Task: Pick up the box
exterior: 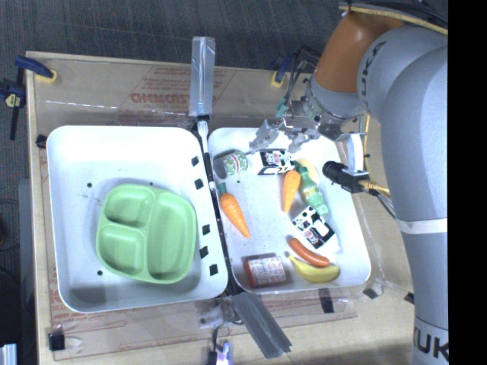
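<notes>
From above, the grey arm with its orange band [342,48] reaches in from the right, and its two-finger gripper [285,131] hangs over the far edge of the right-hand shallow white bin [351,223]; whether its fingers are apart or closed I cannot tell, as the metal parts there blur together, and nothing is clearly seen between them; just beside it lies a small black-and-white patterned card [274,160].

The small reddish-brown box with a pale label [265,270] lies flat at the near edge of that same bin, well apart from the gripper; its label writing is too small to read; just to its right lie a red sausage-shaped toy [307,251] and a yellow banana [319,272], touching each other.

Two orange carrots [235,214] [290,188] lie mid-bin; a green bottle [312,188] sits beside the second; a second black-and-white patterned block [313,228] lies nearer; a small round tin with a green label [230,163] sits by the divider.

The left-hand white bin [68,204] holds a light green three-compartment plate [147,234]; the wooden bench [114,90] carries red printed lettering, not legible.
</notes>
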`<state>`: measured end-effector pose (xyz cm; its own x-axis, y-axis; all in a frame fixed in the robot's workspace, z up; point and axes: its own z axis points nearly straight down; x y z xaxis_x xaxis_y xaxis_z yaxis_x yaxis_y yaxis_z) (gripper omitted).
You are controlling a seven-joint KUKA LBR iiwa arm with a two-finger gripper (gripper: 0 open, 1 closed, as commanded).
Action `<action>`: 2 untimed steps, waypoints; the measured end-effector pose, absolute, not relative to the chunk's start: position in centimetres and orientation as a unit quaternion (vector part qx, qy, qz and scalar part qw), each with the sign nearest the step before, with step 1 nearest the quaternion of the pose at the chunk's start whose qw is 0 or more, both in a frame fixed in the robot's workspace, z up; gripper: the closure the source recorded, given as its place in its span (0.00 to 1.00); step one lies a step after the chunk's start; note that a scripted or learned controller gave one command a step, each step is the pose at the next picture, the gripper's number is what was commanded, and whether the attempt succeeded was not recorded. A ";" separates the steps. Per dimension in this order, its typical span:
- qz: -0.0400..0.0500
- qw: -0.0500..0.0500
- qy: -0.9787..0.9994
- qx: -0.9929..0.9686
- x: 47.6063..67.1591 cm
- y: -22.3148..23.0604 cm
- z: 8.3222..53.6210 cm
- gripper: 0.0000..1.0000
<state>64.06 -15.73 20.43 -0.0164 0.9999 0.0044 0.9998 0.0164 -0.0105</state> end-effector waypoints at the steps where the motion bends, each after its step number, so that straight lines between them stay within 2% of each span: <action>1: 0.003 0.006 -0.654 -0.756 60.5 -15.5 17.8 0.00; 2: 0.003 -0.002 -0.578 -0.816 53.0 -10.7 9.2 0.00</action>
<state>52.98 -10.68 9.18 0.3325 0.9431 -0.0065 0.9431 -0.3325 -0.0001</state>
